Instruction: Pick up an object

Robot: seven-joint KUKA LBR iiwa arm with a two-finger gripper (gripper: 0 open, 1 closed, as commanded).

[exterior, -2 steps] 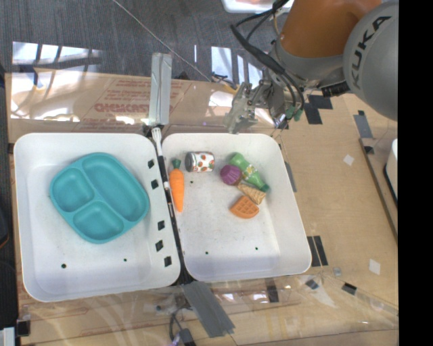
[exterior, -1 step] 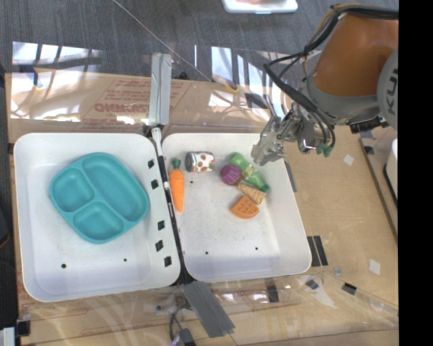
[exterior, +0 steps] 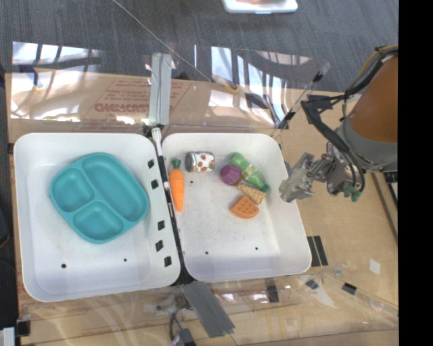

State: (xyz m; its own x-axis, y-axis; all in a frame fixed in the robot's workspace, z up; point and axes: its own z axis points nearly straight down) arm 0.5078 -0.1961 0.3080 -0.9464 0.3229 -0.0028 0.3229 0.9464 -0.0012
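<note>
The gripper [exterior: 295,187] hangs just outside the right wall of the right bin [exterior: 291,223], over bare bench; whether it is spread or closed cannot be told, and nothing shows in its grasp. Nearest it inside the wall lie a green vegetable [exterior: 247,170], a purple piece [exterior: 230,174] and an orange waffle [exterior: 245,208]. Farther off are a can [exterior: 199,161] and a carrot [exterior: 176,189] against the far wall. Beyond that, the left bin [exterior: 34,223] holds a teal tray [exterior: 99,196]. The right bin's near half is open floor.

A wooden worktop [exterior: 352,263] lies under a clear sheet that reflects bright windows at 12 o'clock. Beyond it, dark grey ribbed carpet [exterior: 81,23] covers the floor, with a white object [exterior: 260,5] at the top edge.
</note>
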